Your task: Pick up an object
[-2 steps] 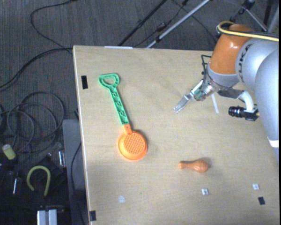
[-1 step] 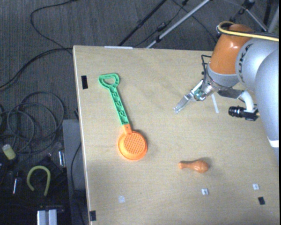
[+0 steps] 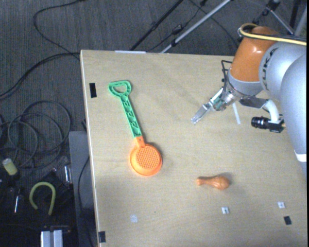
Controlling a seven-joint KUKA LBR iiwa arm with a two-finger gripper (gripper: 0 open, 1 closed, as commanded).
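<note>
Orange-headed green strainer [image 3: 136, 138] ×1 | orange drumstick-like toy [image 3: 214, 181] ×1 | gripper [image 3: 198, 117] ×1

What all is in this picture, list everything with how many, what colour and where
strainer: 1, green handle with orange head, left part of the bench
drumstick-shaped toy: 1, orange-brown, lower middle of the bench
bench: 1, light wood, centre
cables: several, black, floor at left
arm: 1, grey with orange band, right
hand: 1, silvery, above the bench right of centre, nothing seen between its fingers
</note>
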